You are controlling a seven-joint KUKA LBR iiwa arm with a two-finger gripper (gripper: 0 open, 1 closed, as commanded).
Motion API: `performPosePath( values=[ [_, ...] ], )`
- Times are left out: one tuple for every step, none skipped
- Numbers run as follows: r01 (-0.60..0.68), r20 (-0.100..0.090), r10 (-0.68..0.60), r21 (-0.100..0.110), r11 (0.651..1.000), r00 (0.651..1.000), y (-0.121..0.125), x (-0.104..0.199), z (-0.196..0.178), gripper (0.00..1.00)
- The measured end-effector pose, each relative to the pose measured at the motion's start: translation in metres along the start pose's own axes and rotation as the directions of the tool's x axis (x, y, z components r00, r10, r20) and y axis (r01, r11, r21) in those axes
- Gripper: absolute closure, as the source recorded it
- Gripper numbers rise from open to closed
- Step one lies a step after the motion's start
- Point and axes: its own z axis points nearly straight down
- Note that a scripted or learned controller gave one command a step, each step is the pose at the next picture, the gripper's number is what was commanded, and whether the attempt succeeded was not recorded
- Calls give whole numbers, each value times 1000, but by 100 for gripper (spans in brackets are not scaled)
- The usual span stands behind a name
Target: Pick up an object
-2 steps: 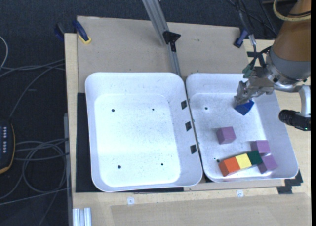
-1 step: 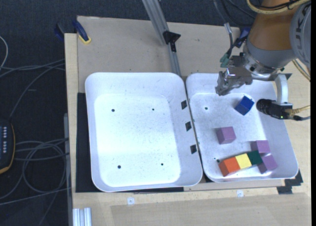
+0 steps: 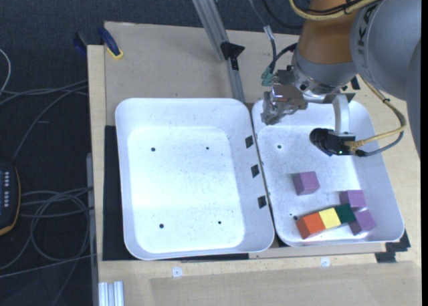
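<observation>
Bench (image 3: 167, 51) carries two white bins side by side. Left bin (image 3: 134, 124): just speckles and a few dark dots on the floor. Right bin (image 3: 284, 154) has all the blocks, bunched at the near-right end.

Arm (image 3: 341, 24) comes in from the right, orange band above wrist, and sits over the far-left corner of the right bin, close to the divider between bins. Claw (image 3: 275, 112) hangs there, nothing visible between it and the bin floor. Can't tell if it's open or closed from this angle, too much clutter w/ cabling and the black module (image 3: 332, 141) beside it.

Relation you care about: every pickable thing lies toward the camera and to the right of the claw, well apart from it.

- Striped bar (image 3: 326, 220), orange/yellow/green, biggest piece. Long axis runs roughly left-right w/ a slight tilt, near the front wall.
- Purple cube (image 3: 305, 182), standing alone mid-bin, nearest the claw. Clear on all sides, so imo the easiest target.
- Two more purple blocks (image 3: 354, 198) (image 3: 364, 220) at the bar's right end, touching or nearly touching it. Tight cluster, likely harder to grip cleanly.

Nothing grasped yet. Next move prob needs travel toward you, then descent.
</observation>
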Motion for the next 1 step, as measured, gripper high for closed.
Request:
performPosePath(
  values=[
    [-1, 0, 1, 0, 1000, 1000, 14, 51, 12, 100]
  ],
)
